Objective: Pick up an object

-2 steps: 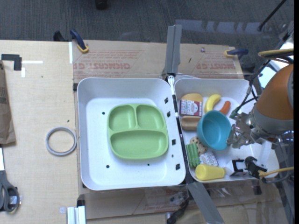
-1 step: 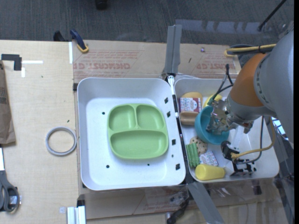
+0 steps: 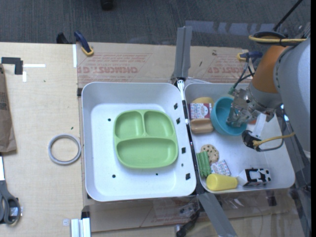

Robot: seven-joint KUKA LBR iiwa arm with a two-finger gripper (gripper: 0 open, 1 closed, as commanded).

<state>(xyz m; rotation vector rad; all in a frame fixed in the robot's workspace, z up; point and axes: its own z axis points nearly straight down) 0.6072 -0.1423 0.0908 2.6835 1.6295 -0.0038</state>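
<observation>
Metallic jaws (image 3: 237,116) reach into a smooth, round blue bowl (image 3: 223,116).

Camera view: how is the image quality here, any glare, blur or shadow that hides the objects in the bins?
Camera view: lighting is even and soft, with faint shadows beside the green divided plate; the white bins are bright but not blown out; small items like the cookie are coarse in detail; the gripper over the blue bowl looks smeared, so its fingers are hard to read.

cardboard (image 3: 123,63) bears upside-down red print, "ohmcraz".
</observation>
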